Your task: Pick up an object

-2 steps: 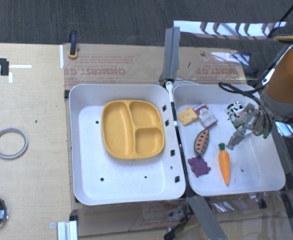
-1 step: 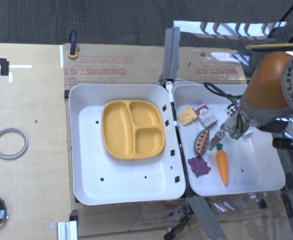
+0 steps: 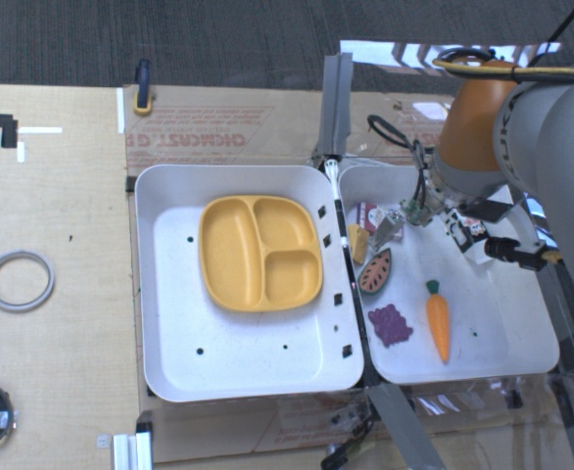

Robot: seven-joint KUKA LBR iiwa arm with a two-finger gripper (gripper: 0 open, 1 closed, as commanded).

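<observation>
Fingers on the gripper [image 3: 393, 225]: too small and cluttered to tell whether they're spread or pinched. They hang low in the right bin [image 3: 507, 355], near its back left corner. Taking the carrot [image 3: 438, 326] as landmark: the purple grape bunch [image 3: 391, 324] lies just left of it, the watermelon slice [image 3: 374, 270] up-left, right beneath the gripper. A yellow divided plate [image 3: 262, 253] sits in the left bin [image 3: 169, 351].

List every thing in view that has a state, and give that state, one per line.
Yellow plate: upright, lying flat in the left bin, nothing on it.
Carrot: lying flat in the right bin.
Purple grapes: lying beside the carrot, apart from it.
Watermelon slice: lying near the bin divider.
Gripper: low over the right bin.
</observation>
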